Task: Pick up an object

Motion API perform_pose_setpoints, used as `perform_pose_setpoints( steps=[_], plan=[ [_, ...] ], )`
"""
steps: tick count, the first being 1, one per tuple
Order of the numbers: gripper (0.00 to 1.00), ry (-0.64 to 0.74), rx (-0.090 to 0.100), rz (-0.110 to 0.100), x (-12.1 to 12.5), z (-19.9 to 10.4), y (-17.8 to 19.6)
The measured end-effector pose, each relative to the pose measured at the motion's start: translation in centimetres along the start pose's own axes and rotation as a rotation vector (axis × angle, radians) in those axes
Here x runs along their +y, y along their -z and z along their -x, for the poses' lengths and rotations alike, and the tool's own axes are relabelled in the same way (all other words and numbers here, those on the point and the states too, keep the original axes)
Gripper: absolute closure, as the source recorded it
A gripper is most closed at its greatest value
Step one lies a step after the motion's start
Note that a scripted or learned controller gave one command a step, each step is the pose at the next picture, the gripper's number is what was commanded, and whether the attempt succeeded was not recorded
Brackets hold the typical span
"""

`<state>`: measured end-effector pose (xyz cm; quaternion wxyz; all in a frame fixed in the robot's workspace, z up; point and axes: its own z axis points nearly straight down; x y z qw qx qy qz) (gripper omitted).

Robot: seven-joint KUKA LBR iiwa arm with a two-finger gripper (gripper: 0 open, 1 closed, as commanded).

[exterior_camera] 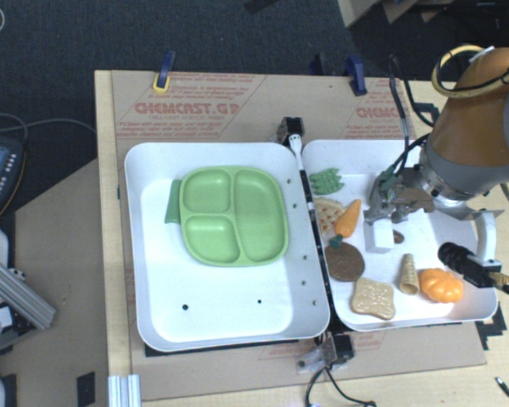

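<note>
Fingers' spread I can't tell as the gripper (pixel 382 227) hangs low, carrot (pixel 349 218) at nine o'clock, brown cookie (pixel 345 261) at seven.

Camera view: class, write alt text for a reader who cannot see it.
A grey arm with an orange band lowers its pincer into the right white bin, among toy foods: a carrot, a brown cookie, a cracker and an orange pumpkin. The left white bin holds a green divided plate.
</note>
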<state>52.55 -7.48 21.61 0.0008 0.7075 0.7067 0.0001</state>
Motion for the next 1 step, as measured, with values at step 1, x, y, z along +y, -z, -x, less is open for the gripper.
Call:
perform_pose_setpoints(
  steps=[1],
  plan=[
    [1.0, 0.003, 0.001, -0.001, 0.09, -0.96, -0.06]
  ],
)
